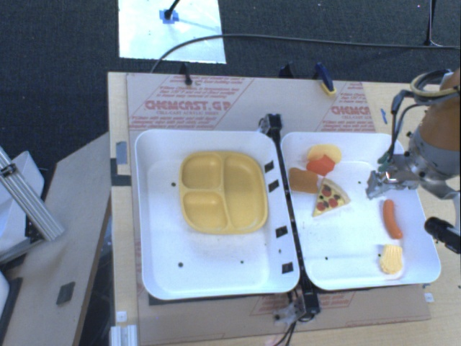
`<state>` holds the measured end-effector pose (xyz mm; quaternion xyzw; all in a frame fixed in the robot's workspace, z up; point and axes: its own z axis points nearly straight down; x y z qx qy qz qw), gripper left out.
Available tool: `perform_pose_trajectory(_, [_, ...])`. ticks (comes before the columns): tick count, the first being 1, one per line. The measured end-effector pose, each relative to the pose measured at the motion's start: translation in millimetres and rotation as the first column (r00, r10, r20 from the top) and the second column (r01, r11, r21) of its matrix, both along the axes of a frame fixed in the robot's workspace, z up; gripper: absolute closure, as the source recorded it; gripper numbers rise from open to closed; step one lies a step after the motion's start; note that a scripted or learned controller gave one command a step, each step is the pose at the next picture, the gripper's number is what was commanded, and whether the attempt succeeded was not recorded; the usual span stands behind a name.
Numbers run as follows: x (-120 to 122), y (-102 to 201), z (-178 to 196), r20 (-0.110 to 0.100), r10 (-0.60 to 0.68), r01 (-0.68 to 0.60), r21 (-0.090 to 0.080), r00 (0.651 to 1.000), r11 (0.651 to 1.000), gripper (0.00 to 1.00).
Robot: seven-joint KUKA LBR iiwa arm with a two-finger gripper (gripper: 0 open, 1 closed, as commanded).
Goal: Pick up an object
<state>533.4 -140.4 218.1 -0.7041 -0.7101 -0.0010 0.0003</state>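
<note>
The right bin point(338, 276) holds toy food: a pizza slice point(330, 197), a brown bread piece point(303, 181), a red-orange piece point(321, 165) with a yellow piece point(325, 152) behind it, an orange sausage point(392, 218) and a pale yellow corn piece point(390, 259). My gripper point(380, 184) hangs over the right bin's right side, just above the sausage's upper end and to the right of the pizza slice. Nothing shows between its fingertips.
The left bin point(162, 265) bears a yellow sectioned plate point(222, 192). A black clip strip point(282, 207) runs where the two bins meet. A black cable point(216, 38) crosses the dark floor behind the bench.
</note>
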Motion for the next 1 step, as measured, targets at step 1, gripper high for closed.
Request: perform_pose_trajectory(1, [-7.5, 55.9, 9.9, 0.001, 0.002, -0.002, 0.001, 1.000, 1.000, 1.00])
